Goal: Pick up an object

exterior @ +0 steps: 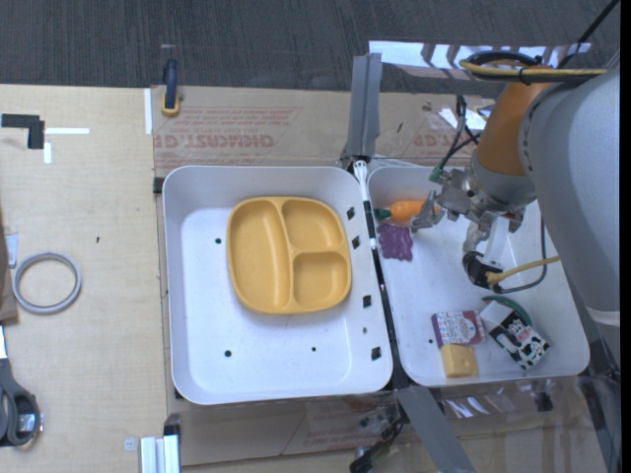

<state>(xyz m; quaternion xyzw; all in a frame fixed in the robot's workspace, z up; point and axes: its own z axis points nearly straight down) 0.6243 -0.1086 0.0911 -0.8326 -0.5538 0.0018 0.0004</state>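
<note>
The right bin holds several small objects. An orange piece lies at its far left, with a purple piece just in front of it. Near the front lie a pink-and-white packet, a yellow block and a black-and-white object with a green part. My gripper hangs low over the bin's far end, right beside the orange piece, on its right. I see nothing held in it.
The left bin bears a yellow divided plate. A grey upright post stands behind the wall between the bins. Cables loop below the wrist. A grey ring lies on the bench to the left.
</note>
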